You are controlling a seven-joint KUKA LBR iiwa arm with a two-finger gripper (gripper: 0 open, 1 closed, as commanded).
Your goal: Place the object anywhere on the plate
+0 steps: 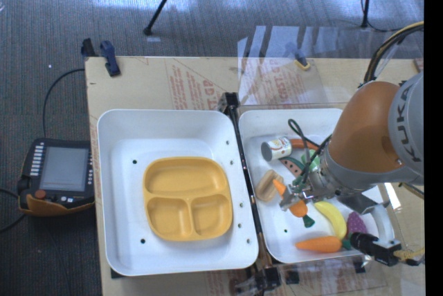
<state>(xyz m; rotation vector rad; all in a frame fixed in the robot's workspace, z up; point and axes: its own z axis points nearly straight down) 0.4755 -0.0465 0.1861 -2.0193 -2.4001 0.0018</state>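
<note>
A yellow plate with three compartments lies in the left white bin. My gripper is low over the right bin, among the toy foods. Directly under it lies a small orange carrot with a green top. The gripper touches or nearly touches this carrot, and I cannot tell whether it holds it. The grey arm with its orange band covers the right part of that bin.
The right bin also holds a small can, a tan bread piece, a yellow banana, purple grapes and a larger carrot. A black divider separates the bins. A teach pendant lies on the floor at left.
</note>
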